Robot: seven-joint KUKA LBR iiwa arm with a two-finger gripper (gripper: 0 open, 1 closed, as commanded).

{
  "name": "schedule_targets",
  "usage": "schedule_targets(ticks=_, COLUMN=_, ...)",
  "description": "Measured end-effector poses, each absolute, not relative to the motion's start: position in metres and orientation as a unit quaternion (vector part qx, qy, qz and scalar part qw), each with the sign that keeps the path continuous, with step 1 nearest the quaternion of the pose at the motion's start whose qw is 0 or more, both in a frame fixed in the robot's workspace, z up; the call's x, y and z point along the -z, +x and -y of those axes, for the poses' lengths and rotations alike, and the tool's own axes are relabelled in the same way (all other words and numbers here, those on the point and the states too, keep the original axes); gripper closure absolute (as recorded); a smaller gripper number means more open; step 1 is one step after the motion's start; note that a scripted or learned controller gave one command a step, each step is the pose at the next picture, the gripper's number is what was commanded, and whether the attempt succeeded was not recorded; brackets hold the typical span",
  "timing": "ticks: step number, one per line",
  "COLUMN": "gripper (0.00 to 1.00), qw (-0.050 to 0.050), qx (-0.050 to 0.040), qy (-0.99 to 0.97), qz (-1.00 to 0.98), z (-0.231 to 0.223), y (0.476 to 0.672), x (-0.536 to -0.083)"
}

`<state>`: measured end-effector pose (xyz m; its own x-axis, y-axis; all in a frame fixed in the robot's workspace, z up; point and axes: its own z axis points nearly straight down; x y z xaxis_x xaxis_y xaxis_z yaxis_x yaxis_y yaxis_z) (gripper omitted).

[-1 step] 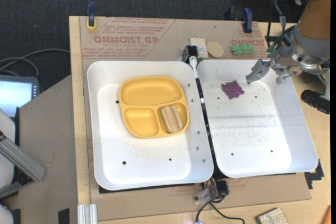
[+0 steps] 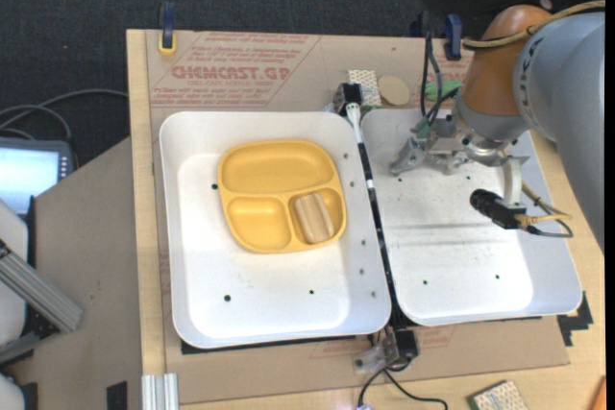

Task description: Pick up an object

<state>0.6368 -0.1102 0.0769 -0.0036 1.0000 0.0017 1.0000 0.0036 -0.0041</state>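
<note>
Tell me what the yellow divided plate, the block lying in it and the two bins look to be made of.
Yellow divided plate: likely moulded plastic, smooth and matte, with uniform colour and rounded rims. Block in its lower right compartment: probably unfinished wood, pale tan with faint grain streaks. Left bin and right bin: apparently thin formed plastic, white with a slight sheen and soft rounded corners.

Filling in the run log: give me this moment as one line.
arm: over right bin | tool: low, near its back edge | tray: left bin | block: tray's front-right compartment | held: nothing seen
</note>
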Motion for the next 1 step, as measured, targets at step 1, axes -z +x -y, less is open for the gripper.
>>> schedule_targets(ticks=1, gripper=0.00, qw=0.002, qx=-0.0009, qy=-0.709, qz=0.705, z=0.1733, y=0.6046, x=-0.0848)
